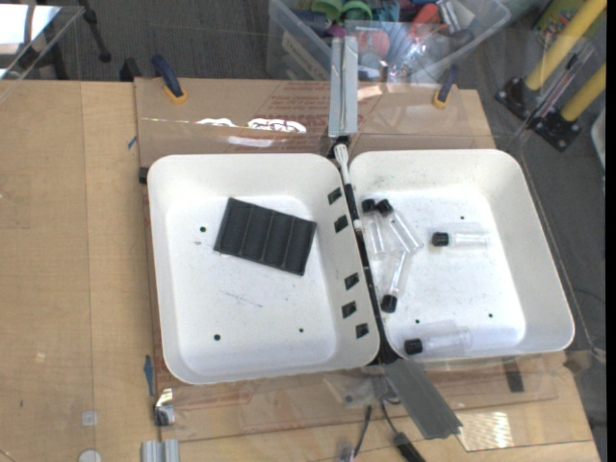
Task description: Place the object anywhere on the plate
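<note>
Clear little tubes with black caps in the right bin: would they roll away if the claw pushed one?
Probably yes. The clear plastic tubes with black caps look round and lie flat on their sides on the smooth white right bin, so a nudge would likely roll them. They seem small and light, and glossy, so perhaps slippery. Some lie touching, so pushing one may shift its neighbours.

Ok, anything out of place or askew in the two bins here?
Nothing looks damaged or spilled. The black ridged plate lies at a slight tilt in the left bin. The clear black-capped tubes lie scattered at mixed angles in the right bin, some crossing near the divider.
</note>
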Controlling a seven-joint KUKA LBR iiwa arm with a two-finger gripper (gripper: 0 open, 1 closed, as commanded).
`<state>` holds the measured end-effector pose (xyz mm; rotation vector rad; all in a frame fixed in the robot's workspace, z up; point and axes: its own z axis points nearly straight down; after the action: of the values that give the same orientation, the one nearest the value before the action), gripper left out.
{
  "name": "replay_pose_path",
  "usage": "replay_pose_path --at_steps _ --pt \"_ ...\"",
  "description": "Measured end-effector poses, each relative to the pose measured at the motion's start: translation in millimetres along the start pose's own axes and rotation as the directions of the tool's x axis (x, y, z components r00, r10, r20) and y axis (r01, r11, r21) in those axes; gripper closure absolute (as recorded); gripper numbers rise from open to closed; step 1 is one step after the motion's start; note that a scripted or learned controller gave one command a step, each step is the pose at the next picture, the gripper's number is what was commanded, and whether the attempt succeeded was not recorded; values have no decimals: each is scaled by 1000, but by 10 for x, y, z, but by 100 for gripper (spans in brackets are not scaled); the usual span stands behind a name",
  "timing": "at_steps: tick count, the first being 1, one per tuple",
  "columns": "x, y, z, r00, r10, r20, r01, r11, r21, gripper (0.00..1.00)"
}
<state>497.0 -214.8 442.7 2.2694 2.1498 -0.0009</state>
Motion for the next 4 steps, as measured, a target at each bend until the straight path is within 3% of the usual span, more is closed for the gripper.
replay_pose_path --at_steps 1,2,3,4 --pt "-3 13 -107 1000 -1 3 1 1000 -3 100" --pt "4 15 -106 1000 -2 3 2 1000 -3 0" --pt "0 27 -213 1000 -3 7 3 1000 -7 100" --pt "6 29 -212 1000 -4 7 4 1000 -6 0"
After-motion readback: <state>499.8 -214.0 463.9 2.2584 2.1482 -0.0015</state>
